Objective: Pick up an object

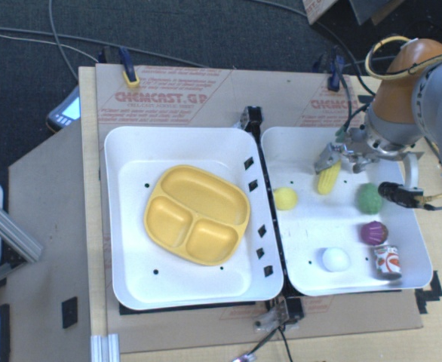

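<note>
My gripper (334,160) hangs over the back middle of the right bin (304,145), reaching in from the right. Directly at its tip lies a yellow corn cob (328,179), tilted, on the bin floor. Whether the cob is gripped cannot be made out from here. Other loose things in this bin: a yellow lemon-like ball (285,198) near the left wall, a green ball (369,199) to the right of the gripper, a purple fruit (372,233), a white egg (335,259), and a small orange-and-white can (388,262) at the front right.
The left bin (123,202) holds a yellow divided plate (197,214). A black divider with clips (260,202) runs between the bins. The grey arm with its orange band (406,81) stands over the right bin's back right corner. A black cable (402,194) trails there.
</note>
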`<action>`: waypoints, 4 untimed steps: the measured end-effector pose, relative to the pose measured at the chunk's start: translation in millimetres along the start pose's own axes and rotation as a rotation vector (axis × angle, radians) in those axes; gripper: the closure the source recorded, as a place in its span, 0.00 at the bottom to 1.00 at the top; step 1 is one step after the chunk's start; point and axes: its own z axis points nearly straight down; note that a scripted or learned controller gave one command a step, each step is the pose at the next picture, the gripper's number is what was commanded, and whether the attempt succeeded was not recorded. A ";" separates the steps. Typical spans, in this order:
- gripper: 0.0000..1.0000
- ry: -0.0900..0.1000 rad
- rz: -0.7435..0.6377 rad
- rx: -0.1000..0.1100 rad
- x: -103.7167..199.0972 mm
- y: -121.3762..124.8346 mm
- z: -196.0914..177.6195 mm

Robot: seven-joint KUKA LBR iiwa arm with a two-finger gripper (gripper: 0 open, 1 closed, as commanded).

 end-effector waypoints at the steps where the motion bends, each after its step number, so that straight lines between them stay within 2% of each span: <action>1: 1.00 0.001 0.001 0.004 0.3 -1.5 -9.0; 3: 1.00 0.002 0.001 0.002 15.5 8.8 -116.5; 4: 1.00 0.002 0.002 0.004 15.6 10.2 -142.8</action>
